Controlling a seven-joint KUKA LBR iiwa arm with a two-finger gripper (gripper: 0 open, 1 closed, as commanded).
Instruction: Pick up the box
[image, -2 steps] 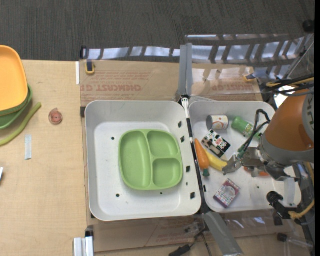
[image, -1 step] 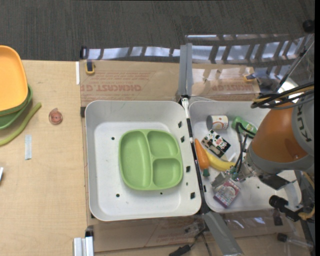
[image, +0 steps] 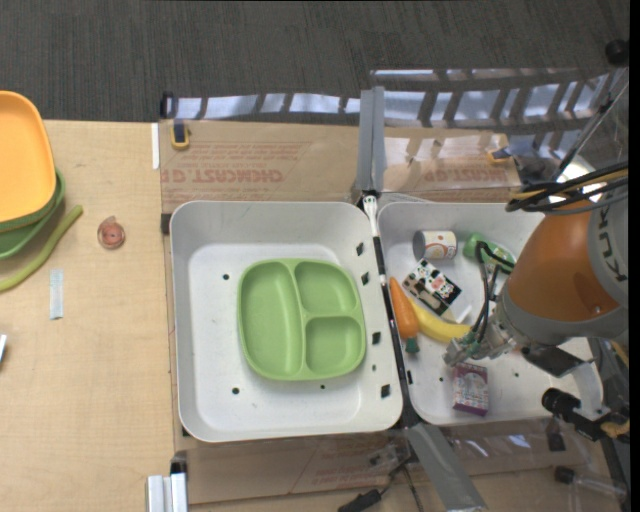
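Jaws on the gripper are too small and dark to read, so I cannot tell how they are set. They are hanging low in the right bin, just above the far end of the box. That box is purple and white, and it is lying flat near the bin's near edge. Nothing is sitting between the fingers that I can see. A banana and a carrot are lying just left of the gripper, and a black and white packet is resting a bit farther back. The grey and orange arm is reaching in from the right. A green tray with sections is sitting in the left bin.
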